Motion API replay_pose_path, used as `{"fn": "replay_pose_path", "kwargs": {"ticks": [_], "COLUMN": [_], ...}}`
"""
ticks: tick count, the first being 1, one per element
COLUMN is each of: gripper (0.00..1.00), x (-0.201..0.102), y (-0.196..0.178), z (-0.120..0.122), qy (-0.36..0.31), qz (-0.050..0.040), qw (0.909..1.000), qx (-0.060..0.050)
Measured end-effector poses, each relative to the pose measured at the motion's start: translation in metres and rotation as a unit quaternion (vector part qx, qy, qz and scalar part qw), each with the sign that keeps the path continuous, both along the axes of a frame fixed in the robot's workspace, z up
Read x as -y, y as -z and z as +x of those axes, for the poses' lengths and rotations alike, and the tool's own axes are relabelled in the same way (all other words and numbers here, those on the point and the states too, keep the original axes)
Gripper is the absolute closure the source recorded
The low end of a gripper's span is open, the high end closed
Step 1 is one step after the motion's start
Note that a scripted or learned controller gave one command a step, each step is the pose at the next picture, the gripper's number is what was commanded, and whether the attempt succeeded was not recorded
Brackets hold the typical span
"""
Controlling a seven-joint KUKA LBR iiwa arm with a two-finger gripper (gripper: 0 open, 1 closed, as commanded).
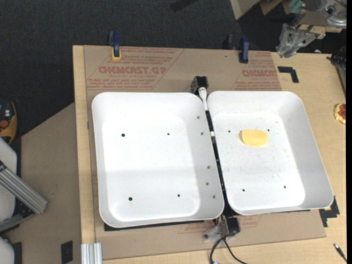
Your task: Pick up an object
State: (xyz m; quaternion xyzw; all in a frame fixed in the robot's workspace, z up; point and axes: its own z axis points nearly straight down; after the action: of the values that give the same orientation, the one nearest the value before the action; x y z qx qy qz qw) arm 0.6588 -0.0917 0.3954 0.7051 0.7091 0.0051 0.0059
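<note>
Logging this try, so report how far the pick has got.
Done: nothing yet. The yellow object lies flat in the right bin, untouched. In hand: the gripper sits high at the view's top right, beyond the bin's far corner, apart from the object. Left: move over the bin, descend, close on the object and lift it.

The brown paper-covered board (181, 65) under the bins carries red print reading "CHEMCAST GP" in the upper left of the frame, above the left bin. The same red word, "CHEMCAST", begins again at upper right above the right bin, partly cut off. The smaller red lines around both are too blurred to read.
</note>
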Motion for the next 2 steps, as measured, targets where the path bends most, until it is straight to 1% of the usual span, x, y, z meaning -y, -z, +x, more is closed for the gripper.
{"fn": "replay_pose_path", "kwargs": {"ticks": [1, 2], "gripper": [1.00, 1.00], "x": [-0.068, -0.104], "y": [0.076, 0.105], "z": [0.008, 0.007], "qy": [0.000, 0.002], "qz": [0.0016, 0.0008], "qw": [0.9999, 1.0000], "qx": [-0.011, -0.009]}}
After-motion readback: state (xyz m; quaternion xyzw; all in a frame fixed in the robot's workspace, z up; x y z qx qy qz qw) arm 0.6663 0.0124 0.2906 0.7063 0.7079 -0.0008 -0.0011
